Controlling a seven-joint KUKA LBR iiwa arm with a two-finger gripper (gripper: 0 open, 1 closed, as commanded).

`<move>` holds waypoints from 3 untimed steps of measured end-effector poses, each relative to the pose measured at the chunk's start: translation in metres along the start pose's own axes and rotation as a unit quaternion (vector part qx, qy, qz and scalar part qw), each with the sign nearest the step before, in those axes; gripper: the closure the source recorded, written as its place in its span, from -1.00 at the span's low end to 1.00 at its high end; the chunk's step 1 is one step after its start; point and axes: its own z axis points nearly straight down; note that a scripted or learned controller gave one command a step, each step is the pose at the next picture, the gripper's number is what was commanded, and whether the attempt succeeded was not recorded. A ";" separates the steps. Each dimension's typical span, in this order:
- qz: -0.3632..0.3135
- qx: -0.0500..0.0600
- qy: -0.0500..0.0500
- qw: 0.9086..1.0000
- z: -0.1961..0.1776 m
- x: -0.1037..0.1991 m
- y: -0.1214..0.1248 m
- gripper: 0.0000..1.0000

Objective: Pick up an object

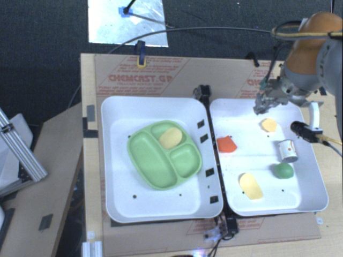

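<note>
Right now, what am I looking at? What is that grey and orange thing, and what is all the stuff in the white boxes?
That grey and orange thing is a robot arm. It reaches in from the right, and its gripper, like a hand with two fingers, hangs over the top of the right bin. Nothing shows between its fingers. The camera sits above the bench and looks down at a slant. The left bin holds a green tray with a yellow lump in one compartment. The right bin holds an orange piece, a small yellow piece, a can, a green ball and a long yellow piece. The robot's job is picking one up.
</note>
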 end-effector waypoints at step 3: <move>-0.002 0.003 0.002 1.000 -0.111 0.048 -0.002 1.00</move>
